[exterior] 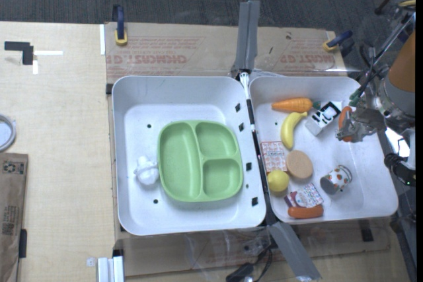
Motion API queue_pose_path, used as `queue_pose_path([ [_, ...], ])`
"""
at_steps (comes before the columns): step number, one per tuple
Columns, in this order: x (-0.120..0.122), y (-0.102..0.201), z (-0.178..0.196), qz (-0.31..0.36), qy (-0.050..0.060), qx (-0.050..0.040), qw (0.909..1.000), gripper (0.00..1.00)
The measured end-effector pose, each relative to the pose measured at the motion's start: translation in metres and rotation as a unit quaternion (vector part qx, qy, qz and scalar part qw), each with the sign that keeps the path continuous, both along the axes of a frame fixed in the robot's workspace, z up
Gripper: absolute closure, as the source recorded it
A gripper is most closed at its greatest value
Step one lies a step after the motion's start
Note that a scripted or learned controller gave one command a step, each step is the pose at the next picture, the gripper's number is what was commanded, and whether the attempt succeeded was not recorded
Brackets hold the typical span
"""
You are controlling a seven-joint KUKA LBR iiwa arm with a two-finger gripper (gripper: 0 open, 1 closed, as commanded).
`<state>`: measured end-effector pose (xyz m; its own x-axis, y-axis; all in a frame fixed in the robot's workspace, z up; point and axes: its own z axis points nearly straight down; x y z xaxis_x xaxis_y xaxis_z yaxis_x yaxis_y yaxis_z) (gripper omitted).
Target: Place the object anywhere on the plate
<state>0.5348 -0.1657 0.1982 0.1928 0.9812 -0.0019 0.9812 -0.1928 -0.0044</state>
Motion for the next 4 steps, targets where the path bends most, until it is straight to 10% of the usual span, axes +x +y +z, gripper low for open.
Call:
queue_pose_path([
  [2,-0.006,0.16,-0.009,0.004,0.001,0.0002,1.0,1.0],
  [3,0.006,0.3,0.049,0.021,0.0,-0.0011,0.9998,1.0],
  [4,-0.046,0.251,0.064,-0.124,0.001,-0.0019,0.9923,1.0],
])
